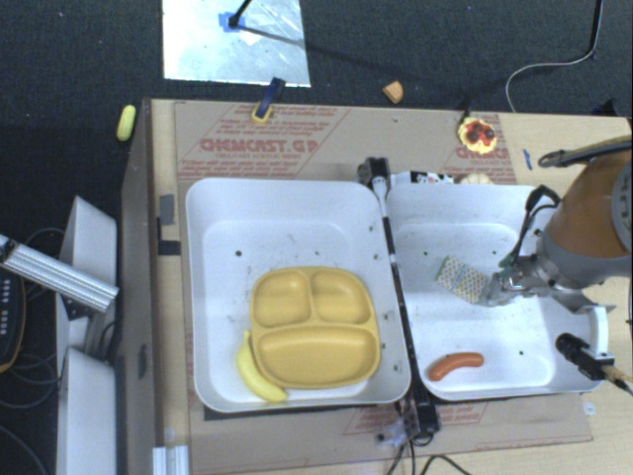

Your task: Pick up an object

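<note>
Gripper (497,293) down low in the right bin (435,221), tip right up against the edge of a small patterned cloth-like piece (461,277). Too blurry and too small to tell the state of the grasp, or whether the piece actually sits in it. Touching or nearly so, that's about it. Grey arm (584,250) with the orange band coming in from the right, hunched over the bin's right half.

Also in the right bin: an orange sausage-looking thing (455,364) near the front wall, well apart from the gripper.

Left bin (287,206): yellow divided plate (315,327) toward the front, with a banana (254,369) tucked against its front-left rim.

Both bins side by side on a cardboard sheet (267,142) with red lettering. Little round toy with red bits (478,134) on the cardboard behind the right bin. Dark carpet beyond, with a shiny foil-like square (198,28), a small yellow item (126,122) off the bench's left corner, and a tan bit (394,91) on the floor. White cable (554,64) looping at top right.
</note>
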Motion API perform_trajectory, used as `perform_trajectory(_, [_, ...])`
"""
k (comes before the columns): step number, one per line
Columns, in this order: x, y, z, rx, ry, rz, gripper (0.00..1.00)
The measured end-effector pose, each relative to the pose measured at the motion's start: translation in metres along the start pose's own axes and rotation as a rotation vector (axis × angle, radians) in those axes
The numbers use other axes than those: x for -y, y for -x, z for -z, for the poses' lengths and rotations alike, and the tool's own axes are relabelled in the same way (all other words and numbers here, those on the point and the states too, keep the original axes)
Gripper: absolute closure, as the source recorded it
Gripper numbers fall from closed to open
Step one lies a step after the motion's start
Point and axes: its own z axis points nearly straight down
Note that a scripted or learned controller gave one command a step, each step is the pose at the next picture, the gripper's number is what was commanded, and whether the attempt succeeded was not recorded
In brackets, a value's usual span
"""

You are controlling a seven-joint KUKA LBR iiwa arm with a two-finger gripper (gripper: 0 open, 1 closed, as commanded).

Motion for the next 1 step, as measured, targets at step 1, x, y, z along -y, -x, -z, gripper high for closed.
perform_trajectory(1, [-0.0092,0.0269,0.0743,0.001,0.001,0.001,1.0])
